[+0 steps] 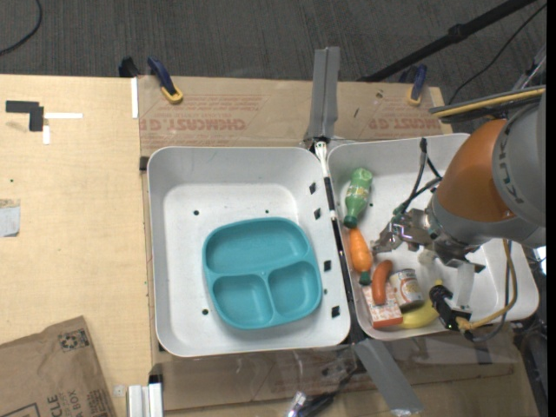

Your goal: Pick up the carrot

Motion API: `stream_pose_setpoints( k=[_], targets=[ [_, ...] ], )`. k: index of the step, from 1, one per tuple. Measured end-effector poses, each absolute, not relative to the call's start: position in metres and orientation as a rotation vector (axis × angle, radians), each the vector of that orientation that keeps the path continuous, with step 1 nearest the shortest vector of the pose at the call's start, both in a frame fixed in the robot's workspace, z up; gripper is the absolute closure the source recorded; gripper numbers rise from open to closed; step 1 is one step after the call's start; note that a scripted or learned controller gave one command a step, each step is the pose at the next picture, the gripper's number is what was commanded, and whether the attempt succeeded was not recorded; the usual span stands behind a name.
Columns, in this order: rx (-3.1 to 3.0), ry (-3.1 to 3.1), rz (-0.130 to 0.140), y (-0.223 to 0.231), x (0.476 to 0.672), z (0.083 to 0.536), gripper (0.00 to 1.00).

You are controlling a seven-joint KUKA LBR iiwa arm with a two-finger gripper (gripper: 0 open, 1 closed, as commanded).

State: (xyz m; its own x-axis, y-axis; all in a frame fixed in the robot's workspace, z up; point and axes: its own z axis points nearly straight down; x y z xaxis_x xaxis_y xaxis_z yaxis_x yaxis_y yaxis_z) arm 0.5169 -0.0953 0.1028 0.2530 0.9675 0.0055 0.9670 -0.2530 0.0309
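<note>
Metal two-finger pincer [388,237] hangs low in right white bin [391,159]; finger spread can't be told, nothing seen in grip; smooth tapered orange carrot [359,249] lies just left of pincer; green plastic bottle [357,195] up-left; red sausage [380,281], small can [406,289], banana [419,318] below; teal 3-compartment plastic tray [261,270] well left in other bin; tan wood bench [69,224].

The wooden worktop [69,233] carries two white bins side by side: the left bin [165,233] near its middle, the right bin [391,159] toward its right edge. A cardboard box [43,372] lies at its near-left corner.
</note>
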Motion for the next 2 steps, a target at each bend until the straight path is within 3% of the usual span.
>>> stream_pose_setpoints(
  k=[1, 2],
  targets=[
    [2.571, 1.805, -0.006, -0.061, 0.565, 0.191, 0.0],
    [2.519, 1.861, 0.019, -0.091, 0.576, 0.109, 0.0]
  ],
)
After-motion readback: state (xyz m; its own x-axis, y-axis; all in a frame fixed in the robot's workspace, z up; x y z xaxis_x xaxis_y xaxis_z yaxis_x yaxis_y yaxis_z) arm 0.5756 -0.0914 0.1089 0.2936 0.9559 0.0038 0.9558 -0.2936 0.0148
